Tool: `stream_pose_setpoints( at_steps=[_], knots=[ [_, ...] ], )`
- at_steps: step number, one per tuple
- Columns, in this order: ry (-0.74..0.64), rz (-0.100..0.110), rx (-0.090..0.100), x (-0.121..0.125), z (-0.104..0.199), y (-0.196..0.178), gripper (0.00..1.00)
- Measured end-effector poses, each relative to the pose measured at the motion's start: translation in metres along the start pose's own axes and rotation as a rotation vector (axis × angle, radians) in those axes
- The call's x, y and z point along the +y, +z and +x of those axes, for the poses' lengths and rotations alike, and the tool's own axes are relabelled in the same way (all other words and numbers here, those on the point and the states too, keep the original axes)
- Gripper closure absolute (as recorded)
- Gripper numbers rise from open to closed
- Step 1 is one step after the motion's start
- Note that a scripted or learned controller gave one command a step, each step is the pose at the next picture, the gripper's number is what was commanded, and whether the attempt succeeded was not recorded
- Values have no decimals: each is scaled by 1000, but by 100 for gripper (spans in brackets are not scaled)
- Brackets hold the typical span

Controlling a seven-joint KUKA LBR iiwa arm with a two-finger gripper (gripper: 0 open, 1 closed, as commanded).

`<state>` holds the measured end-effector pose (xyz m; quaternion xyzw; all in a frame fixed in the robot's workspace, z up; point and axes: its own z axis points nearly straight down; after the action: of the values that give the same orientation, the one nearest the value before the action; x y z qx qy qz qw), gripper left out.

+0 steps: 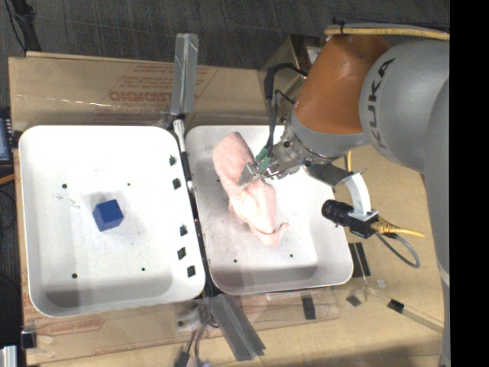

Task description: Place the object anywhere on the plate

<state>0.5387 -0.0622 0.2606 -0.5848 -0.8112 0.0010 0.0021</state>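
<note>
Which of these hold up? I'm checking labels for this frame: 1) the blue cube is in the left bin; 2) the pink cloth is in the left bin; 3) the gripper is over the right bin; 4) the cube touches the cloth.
1) True: the small blue cube sits in the left white bin.
2) False: the crumpled pink cloth lies in the right white bin.
3) True: the gripper is at the cloth there.
4) False: they lie in separate bins.

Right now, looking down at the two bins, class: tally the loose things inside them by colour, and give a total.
Blue: 1, the blue cube in the left bin.
Pink: 1, the pink cloth in the right bin.
Total: 2
</note>
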Motion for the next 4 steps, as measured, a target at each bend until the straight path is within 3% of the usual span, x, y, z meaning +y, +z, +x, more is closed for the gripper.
stream_pose_setpoints(
  at_steps=[1, 4],
  knots=[
    [-9, 0, -1, 1, 2, 30, 100],
    [-1222, -4, -7, 95, 104, 30, 100]
  ],
)
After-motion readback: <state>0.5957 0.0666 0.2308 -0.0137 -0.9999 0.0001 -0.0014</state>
